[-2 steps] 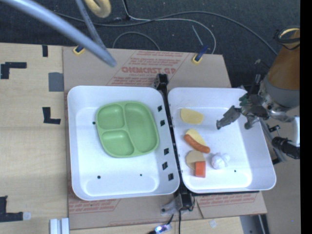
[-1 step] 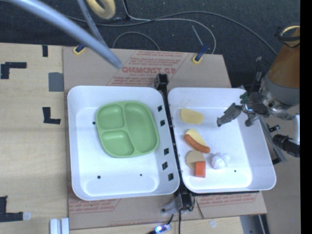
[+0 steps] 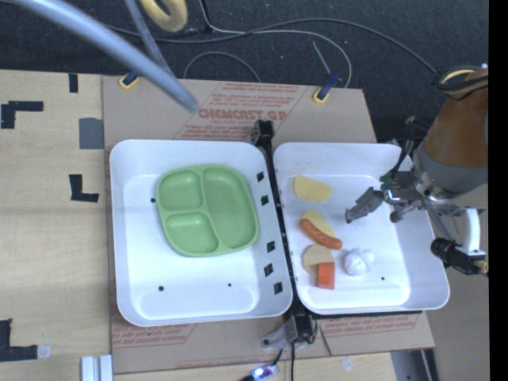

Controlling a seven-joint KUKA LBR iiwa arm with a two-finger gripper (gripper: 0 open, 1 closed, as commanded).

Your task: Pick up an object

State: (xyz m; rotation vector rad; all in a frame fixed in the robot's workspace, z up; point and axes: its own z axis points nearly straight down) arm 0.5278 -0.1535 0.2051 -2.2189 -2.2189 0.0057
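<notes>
Two shallow white bins (image 3: 135, 236) of smooth, slightly glossy plastic sit on matt brown printed cardboard (image 3: 238, 113). A pale green divided plastic tray (image 3: 208, 210) looks smooth, satiny. The light wooden bench top (image 3: 48, 236) appears matt.

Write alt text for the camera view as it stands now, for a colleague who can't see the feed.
The gripper hovers inside the right bin, holding nothing, beside a cluster of toy food: a yellow piece, a sausage, an orange block and a white lump. The left bin holds a green divided plate.
</notes>
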